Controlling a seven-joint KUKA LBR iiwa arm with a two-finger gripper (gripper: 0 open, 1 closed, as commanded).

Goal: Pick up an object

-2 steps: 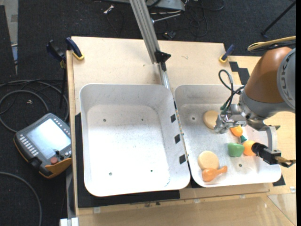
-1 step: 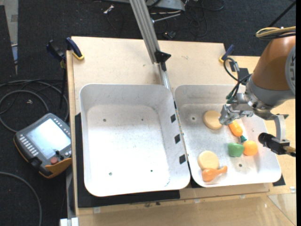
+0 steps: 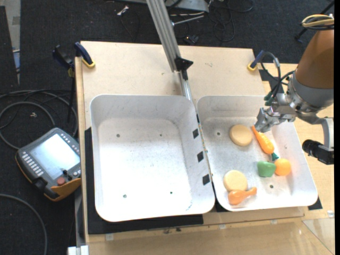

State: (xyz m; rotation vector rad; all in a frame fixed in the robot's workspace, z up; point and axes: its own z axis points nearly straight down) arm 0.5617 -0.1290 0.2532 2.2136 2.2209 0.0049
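The right bin (image 3: 223, 110) holds several toy foods. An orange carrot with a green tip (image 3: 264, 141) lies slanted near the bin's right side. Left of it rests a pale round biscuit-like piece (image 3: 241, 135). Lower down are a green piece (image 3: 266, 168) touching an orange ball (image 3: 282, 167), another pale round piece (image 3: 235, 180), and an orange drumstick-shaped piece (image 3: 241, 195). My gripper (image 3: 264, 122) hangs just above the carrot's upper end, right of the upper pale piece. Nothing is visibly held.
The left bin (image 3: 141, 153) stands beside the right one on a wooden bench. A slanted metal pole (image 3: 166, 31) rises from between the bins at the back. A teach pendant (image 3: 48, 161) lies on the floor at left. Yellow-handled clamps (image 3: 85, 56) grip the bench's back corners.
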